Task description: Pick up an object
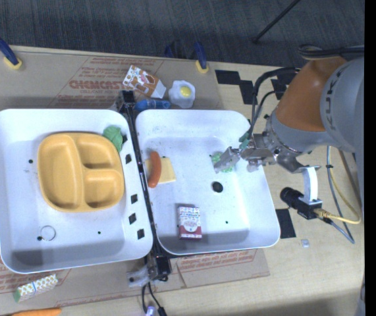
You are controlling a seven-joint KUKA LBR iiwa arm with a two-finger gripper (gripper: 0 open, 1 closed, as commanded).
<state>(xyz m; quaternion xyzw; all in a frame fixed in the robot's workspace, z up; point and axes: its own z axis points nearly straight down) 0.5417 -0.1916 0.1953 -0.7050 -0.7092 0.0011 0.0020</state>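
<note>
Two white bins point(194, 120), red labelled box point(189, 221), print illegible

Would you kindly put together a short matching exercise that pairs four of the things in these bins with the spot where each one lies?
Things:
1. yellow divided tray
2. small red packet
3. orange sausage
4. gripper

Places:
A. right bin, near its front edge
B. over the right part of the right bin
C. left bin
D. right bin, by the wall between the bins, beside a pale yellow slice

Pairs: 1-C, 2-A, 3-D, 4-B
</note>
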